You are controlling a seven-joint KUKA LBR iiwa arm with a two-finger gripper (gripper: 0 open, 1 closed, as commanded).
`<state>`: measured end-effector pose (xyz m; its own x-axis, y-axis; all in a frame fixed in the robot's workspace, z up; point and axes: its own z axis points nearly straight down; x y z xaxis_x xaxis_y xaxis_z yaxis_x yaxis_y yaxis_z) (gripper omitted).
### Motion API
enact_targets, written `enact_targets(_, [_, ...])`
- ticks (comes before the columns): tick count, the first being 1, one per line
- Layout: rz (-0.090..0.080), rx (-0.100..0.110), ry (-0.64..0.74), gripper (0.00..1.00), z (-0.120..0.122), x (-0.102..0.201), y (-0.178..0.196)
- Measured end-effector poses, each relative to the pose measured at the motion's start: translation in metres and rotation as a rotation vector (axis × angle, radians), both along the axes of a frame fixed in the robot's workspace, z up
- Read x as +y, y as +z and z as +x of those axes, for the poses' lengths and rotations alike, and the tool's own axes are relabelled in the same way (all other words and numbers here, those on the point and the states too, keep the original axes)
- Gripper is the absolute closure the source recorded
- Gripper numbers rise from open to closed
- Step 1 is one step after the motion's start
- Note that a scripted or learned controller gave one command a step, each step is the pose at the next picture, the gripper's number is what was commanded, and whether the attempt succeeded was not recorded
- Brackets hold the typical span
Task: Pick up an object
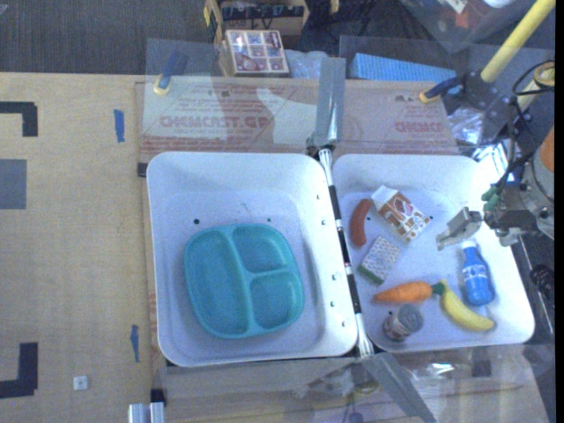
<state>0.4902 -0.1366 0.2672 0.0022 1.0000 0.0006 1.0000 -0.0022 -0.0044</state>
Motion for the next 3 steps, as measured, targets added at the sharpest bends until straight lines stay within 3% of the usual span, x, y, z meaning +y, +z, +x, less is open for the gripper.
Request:
enact_targets(1, [0.0, -0.001, -0.054, 0.0, -0.006, -0.069, -0.08])
enact_targets(2, [0.012, -0.001, -0.218, 0.0, -0.005, -0.065, -0.173])
enact_targets(3, [0.001, -0.001, -0.228, 1.0, -0.006, -0.071, -0.167])
